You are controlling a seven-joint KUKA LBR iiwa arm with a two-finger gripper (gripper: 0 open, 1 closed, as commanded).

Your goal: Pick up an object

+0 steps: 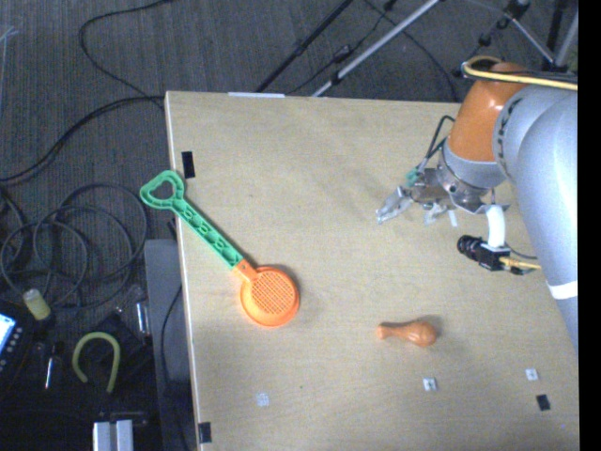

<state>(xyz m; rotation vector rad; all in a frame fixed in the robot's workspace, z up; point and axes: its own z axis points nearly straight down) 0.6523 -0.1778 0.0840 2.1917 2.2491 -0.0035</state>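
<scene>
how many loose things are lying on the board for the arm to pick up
2: a strainer with a green handle at the left, and a small orange pear-shaped piece lower right. The arm may hide more.

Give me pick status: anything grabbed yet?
Done: nothing grabbed. The orange-headed strainer with green handle and the small orange drumstick-shaped toy both lie flat on the tan surface. In hand: the gripper sits over bare surface near the right side, apart from both objects, with nothing visible between its fingers. Left: move over an object, descend, close and lift.
</scene>
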